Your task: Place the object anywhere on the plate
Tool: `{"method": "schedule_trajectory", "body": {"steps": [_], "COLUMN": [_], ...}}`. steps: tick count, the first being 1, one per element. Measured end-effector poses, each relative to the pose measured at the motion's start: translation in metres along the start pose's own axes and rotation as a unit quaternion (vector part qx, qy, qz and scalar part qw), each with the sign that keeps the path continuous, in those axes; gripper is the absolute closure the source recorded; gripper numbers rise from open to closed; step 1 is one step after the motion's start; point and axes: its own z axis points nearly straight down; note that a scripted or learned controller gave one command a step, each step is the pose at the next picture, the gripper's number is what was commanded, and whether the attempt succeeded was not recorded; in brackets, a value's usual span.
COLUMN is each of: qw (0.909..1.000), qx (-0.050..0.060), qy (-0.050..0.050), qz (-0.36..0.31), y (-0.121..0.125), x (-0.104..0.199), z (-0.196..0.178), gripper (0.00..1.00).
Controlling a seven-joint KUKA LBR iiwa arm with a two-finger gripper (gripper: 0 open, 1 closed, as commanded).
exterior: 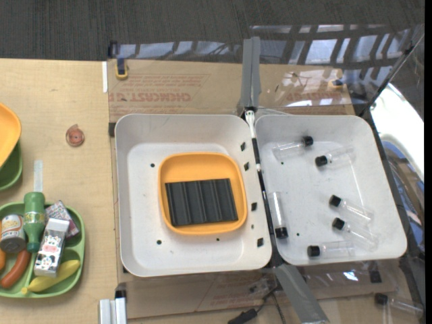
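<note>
Your bench from above: two shallow white bins sit side by side on brown cardboard (162, 94), their inner rims touching at the middle.

In the left bin (135, 201) you see the yellow plate (201, 163), square with rounded corners and lying flat near the bin's centre. A dark ribbed slab (202, 202) covers most of the plate's floor, leaving a yellow border all round it.

The right bin (297, 181) holds your task objects: six clear vials with black caps, all lying on their sides and none touching the plate. One vial (291, 146) rests near the far rim, with a second vial (335, 158) just beside it. A third vial (277, 213) lies along the wall nearest the plate. A fourth vial (351, 210) and a fifth vial (356, 230) lie close together toward the outer wall. The sixth vial (331, 250) rests by the near rim.

Well apart on the wooden tabletop at the view's left stands a green tray (71, 265) of toy food, with a green bottle (34, 218) upright on it. A small pink disc (75, 136) lies alone between that tray and the cardboard.
</note>
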Motion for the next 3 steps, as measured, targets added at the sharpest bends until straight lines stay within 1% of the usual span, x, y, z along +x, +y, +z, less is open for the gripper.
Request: {"method": "schedule_trajectory", "body": {"steps": [1,2,3], "qw": [0.9837,0.9274,0.8857], "qx": [-0.001,0.0,0.0], "qy": [0.0,-0.001,-0.001], "qz": [-0.18,-0.374,-0.464], "y": [0.0,-0.001,0.001], "x": [-0.001,-0.027,0.007], "z": [0.043,0.025,0.0], "gripper": [0.0,0.0,0.0]}}
